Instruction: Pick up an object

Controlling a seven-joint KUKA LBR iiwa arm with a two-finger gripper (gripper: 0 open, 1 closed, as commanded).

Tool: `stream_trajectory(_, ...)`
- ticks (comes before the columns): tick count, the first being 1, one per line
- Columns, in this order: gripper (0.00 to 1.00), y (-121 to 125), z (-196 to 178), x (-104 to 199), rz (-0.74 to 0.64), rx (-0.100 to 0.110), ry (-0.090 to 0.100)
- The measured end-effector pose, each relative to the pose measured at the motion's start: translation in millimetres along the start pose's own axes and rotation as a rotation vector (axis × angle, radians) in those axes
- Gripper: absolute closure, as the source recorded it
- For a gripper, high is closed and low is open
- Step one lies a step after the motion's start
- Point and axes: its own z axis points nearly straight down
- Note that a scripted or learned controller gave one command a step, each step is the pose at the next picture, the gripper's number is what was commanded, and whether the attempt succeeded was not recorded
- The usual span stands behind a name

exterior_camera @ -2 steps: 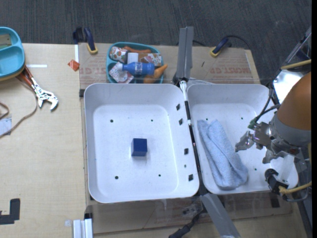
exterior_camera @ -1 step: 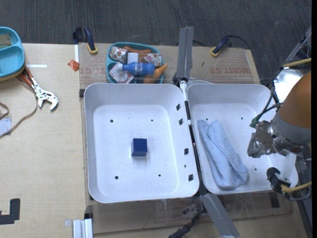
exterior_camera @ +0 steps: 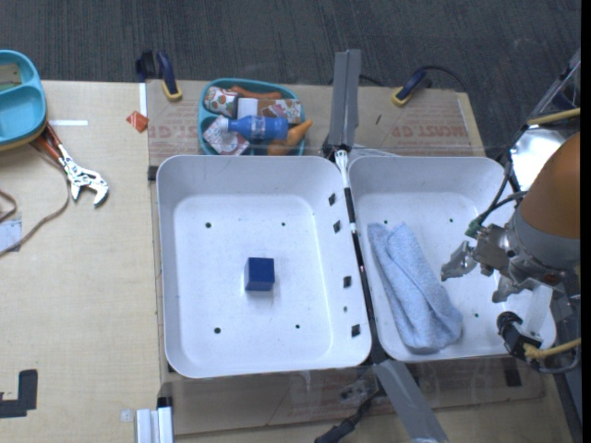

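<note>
A small blue cube [exterior_camera: 260,274] sits near the middle of the left white bin [exterior_camera: 185,340]. A folded grey-blue cloth [exterior_camera: 413,286] lies lengthwise in the left half of the right white bin [exterior_camera: 434,178]. My gripper [exterior_camera: 480,280] hangs over the right part of the right bin, just to the right of the cloth. Its two fingers [exterior_camera: 456,267] are spread open with nothing between them. The arm's orange band and grey wrist cover the bin's right rim.
Behind the bins stands a blue bowl [exterior_camera: 251,118] of assorted small items. A wrench [exterior_camera: 81,181] and a teal tray [exterior_camera: 18,95] lie on the bench at the left. A grey divider bar [exterior_camera: 345,90] runs between the bins at the back.
</note>
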Motion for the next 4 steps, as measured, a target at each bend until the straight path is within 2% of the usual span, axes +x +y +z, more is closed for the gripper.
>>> stream_trajectory(1, 0.0, 30.8, -41.5, -65.3, 0.16, -0.001, 0.0)
stream_trajectory(2, 0.0, 15.4, -107.7, -32.1, 0.343, -0.002, 0.0)
stream_trajectory(3, 0.0, 63.4, -145.4, 5.5, 0.231, 0.0, -0.001)
stream_trajectory(4, 0.0, 1.4, -49.2, -5.6, 0.213, 0.002, 0.0)
